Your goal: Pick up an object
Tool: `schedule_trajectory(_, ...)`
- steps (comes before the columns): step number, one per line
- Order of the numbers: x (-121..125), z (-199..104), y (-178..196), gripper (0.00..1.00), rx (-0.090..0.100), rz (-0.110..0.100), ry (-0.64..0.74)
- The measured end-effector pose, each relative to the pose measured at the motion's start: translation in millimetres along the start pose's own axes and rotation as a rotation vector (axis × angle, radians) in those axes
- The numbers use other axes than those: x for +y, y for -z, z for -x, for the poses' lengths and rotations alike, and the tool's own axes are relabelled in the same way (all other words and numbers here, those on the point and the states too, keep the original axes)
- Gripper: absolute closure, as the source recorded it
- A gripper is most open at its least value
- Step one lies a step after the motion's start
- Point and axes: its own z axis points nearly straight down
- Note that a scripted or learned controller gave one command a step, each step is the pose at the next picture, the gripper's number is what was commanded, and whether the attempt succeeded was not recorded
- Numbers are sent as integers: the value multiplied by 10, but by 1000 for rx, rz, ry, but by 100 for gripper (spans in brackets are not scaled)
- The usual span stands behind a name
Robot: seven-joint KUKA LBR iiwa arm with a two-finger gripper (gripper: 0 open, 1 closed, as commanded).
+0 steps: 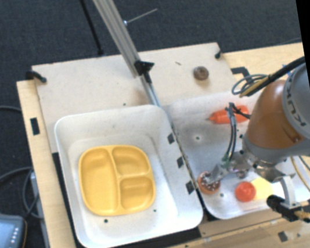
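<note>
In the right bin (195, 137) my gripper (215, 175) is down low near the front left corner, right over a small brown and red ring-shaped object (209, 185). A red ball (244, 191) lies just to its right, beside a yellow object (263, 188) partly under the arm. An orange carrot-like object (223, 117) lies at the back of the same bin. The arm's wrist covers much of the bin's right side.
The left bin (66, 141) holds a yellow divided plate (117, 178). A metal pole (119, 32) slants up from between the bins. A small brown disc (200, 73) lies on the bench behind the right bin.
</note>
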Motion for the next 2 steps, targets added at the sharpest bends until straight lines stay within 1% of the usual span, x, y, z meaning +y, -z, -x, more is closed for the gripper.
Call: schedule_trajectory(2, 4, -19, 9, 0, 2, 0, 2)
